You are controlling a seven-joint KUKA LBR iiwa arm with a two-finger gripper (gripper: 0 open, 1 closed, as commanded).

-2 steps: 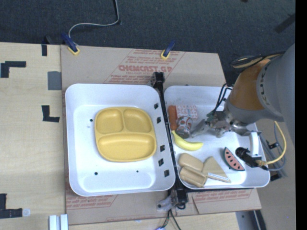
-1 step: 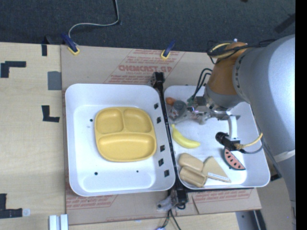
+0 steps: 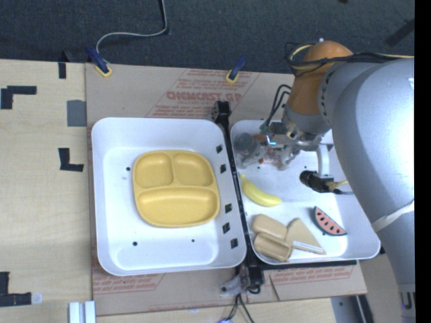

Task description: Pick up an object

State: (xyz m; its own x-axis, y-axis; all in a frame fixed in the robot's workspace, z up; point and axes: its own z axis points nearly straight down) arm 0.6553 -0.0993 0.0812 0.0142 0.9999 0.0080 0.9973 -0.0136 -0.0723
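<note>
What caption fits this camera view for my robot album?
Gripper low in the right bin above a banana; yellow divided plate in the left bin.

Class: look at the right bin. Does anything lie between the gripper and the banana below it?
Nothing visible does. The gripper hangs over the right bin's upper part, and bare white floor separates it from the banana. The other toy foods lie farther down.

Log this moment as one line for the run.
gripper: low in right white bin | yellow toy banana: lying nearby | yellow divided plate: in left white bin
</note>
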